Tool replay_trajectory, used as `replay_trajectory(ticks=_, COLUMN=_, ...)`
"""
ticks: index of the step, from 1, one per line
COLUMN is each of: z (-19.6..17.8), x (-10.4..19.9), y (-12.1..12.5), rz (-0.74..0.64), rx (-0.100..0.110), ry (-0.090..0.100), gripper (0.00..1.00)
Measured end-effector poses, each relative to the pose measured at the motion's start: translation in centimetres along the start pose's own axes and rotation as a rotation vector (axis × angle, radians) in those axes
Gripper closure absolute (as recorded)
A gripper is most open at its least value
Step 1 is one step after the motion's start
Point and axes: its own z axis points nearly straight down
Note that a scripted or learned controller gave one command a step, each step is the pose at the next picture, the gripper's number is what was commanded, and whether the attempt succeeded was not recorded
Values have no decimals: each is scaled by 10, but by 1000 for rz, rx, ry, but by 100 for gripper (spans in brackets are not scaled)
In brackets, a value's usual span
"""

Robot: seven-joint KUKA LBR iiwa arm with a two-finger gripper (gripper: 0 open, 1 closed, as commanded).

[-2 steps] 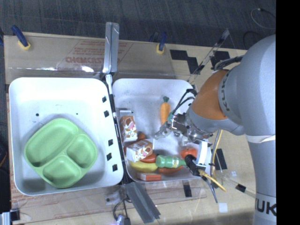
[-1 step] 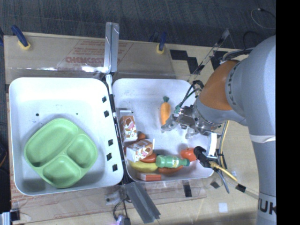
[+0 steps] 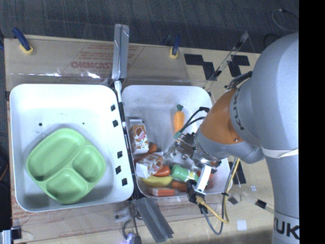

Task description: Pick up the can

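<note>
Hovering low over right bin point(image 3: 152, 93), end effector point(image 3: 187, 159) sitting at bin's 5 o'clock, right above the clutter pile. Jaw state: cannot tell, wrist blocking. Nothing visibly held.

Guessing the can point(image 3: 138, 136) as the brown-labelled cylinder standing at the bin's 9 o'clock, against the left wall, just above the carton point(image 3: 151, 162). Not certain; label blurry.

Sharing the pile: banana point(image 3: 155, 180), green bottle point(image 3: 183, 173), red pieces. Carrot point(image 3: 179, 121) lying apart toward 12 o'clock.

Doing this well:
- shifting toward 9 o'clock before dropping
- opening wide, straddling can body, not rim
- coming straight down, avoiding carton and wall
- closing only once seated round mid-body

Left bin point(image 3: 20, 136) carrying green divided plate point(image 3: 66, 165); irrelevant.
</note>
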Motion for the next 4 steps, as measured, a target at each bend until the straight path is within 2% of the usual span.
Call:
replay_trajectory(ticks=1, z=-1, x=-26, y=55, rz=257, rx=-1, ry=0, gripper=0)
replay_trajectory(ticks=2, z=-1, x=-24, y=67, rz=348, rx=-2, ry=1, gripper=0)
replay_trajectory(ticks=3, z=-52, x=-22, y=27, rz=496, rx=2, ry=0, gripper=0)
replay_trajectory(ticks=4, z=-1, x=-22, y=73, rz=545, rx=0, ry=1, gripper=0)
